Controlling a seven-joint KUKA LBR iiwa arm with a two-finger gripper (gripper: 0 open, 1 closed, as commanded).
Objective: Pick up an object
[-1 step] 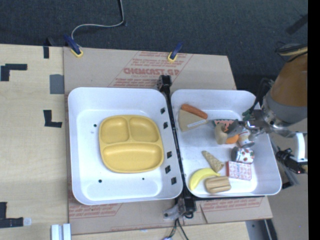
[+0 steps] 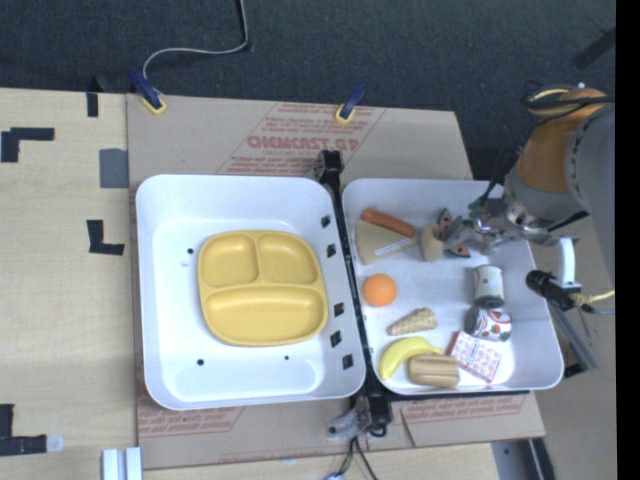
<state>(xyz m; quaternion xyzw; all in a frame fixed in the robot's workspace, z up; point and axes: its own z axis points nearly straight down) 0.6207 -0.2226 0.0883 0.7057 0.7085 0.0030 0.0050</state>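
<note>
My gripper (image 2: 456,232) hangs low over the back right part of the right bin (image 2: 540,368), with the grey arm and its orange band (image 2: 548,158) behind it at the right edge. A small beige piece (image 2: 432,244) lies just left of the gripper. Further left in this bin are an orange-red sausage (image 2: 388,222) and a pale cheese wedge (image 2: 376,244). An orange ball (image 2: 379,290), a cone-shaped pastry (image 2: 412,321), a banana (image 2: 403,354), a bread roll (image 2: 434,371), a red-and-white box (image 2: 477,357) and two small cans (image 2: 488,284) (image 2: 489,324) lie nearer the front.
The left bin (image 2: 165,268) holds a yellow divided plate (image 2: 262,287). Both bins rest on a cardboard sheet (image 2: 290,138) clamped at its far edge. A black divider with clips (image 2: 340,268) runs between the bins.
</note>
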